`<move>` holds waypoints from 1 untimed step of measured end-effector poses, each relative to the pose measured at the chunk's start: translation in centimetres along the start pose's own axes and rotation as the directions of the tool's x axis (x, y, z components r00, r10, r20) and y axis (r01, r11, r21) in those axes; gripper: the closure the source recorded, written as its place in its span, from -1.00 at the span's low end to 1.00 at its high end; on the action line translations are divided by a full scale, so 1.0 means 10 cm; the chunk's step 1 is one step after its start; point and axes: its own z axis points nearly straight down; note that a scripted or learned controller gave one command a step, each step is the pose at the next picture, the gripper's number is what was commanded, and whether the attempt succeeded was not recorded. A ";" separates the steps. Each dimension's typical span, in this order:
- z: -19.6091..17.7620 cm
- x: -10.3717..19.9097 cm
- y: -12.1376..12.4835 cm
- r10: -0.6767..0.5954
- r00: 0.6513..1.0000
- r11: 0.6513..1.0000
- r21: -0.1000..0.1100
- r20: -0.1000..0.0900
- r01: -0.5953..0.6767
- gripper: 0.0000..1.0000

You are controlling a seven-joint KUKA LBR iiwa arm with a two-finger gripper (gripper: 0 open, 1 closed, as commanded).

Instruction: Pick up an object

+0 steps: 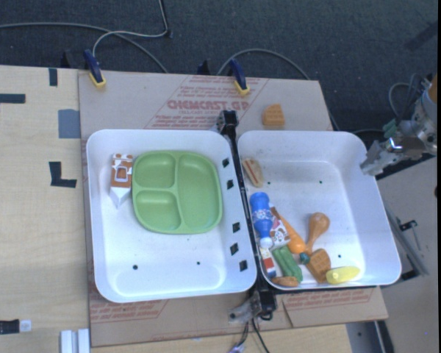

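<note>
**Gripper parked off the right bin's right edge, nothing in hand**

The gripper (378, 160) sits at the far right, just outside the upper right rim of the right bin (353, 147). Whether its fingers are spread or closed cannot be told at this angle, and nothing is seen between them.

The pickable things lie to its left and toward the near edge, clustered along the right bin's left wall and near corner. Closest to the gripper is the orange toy drumstick (317, 226), lying on the bin floor with its long axis slanted, the fat end up toward the far right and the thin end toward the cluster. I judge it the easiest reach: it lies apart from its neighbours.

Beyond it, a blue bottle (259, 212) lies by the left wall, its long axis running roughly far-to-near. A green toy vegetable (287, 264) and a carrot (294, 240) crowd together below it, a yellow piece (343, 274) rests at the near right corner, and a hot dog bun (252, 171) lies near the far left corner.

The left bin (103, 219) holds a green divided plate (178, 192) and a small carton (120, 176) at its left. An orange block (273, 115) sits on the cardboard beyond the bins.
</note>
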 end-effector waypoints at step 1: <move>1.70 0.50 0.04 -0.001 1.000 1.000 0.004 -0.002 0.001 -1.00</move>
